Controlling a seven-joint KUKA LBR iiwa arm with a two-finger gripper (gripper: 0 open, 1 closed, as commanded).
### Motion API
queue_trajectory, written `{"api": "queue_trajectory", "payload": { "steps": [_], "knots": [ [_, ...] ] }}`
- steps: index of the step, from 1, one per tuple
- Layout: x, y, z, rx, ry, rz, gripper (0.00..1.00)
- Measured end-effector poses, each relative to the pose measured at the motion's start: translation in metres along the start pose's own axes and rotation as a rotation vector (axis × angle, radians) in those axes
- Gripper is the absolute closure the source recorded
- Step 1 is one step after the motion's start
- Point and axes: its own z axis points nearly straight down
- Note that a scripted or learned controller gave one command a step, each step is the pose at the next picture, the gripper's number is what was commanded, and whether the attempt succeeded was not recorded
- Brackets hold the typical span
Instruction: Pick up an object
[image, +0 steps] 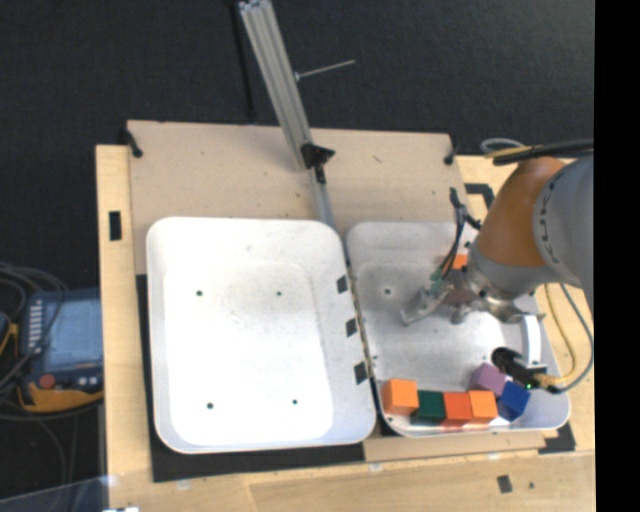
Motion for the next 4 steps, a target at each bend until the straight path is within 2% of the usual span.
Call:
{"api": "queue_trajectory", "payload": {
  "steps": [1, 2, 4],
  "knots": [
    [-0.001, 0.001, -0.011, -0.004, 0.001, 0.007, 1.00],
    [-0.010, -0.004, -0.062, -0.005, -0.002, -0.002, 1.00],
    [-0.008, -0.007, -0.154, -0.006, -0.002, -0.007, 1.00]
  ]
}}
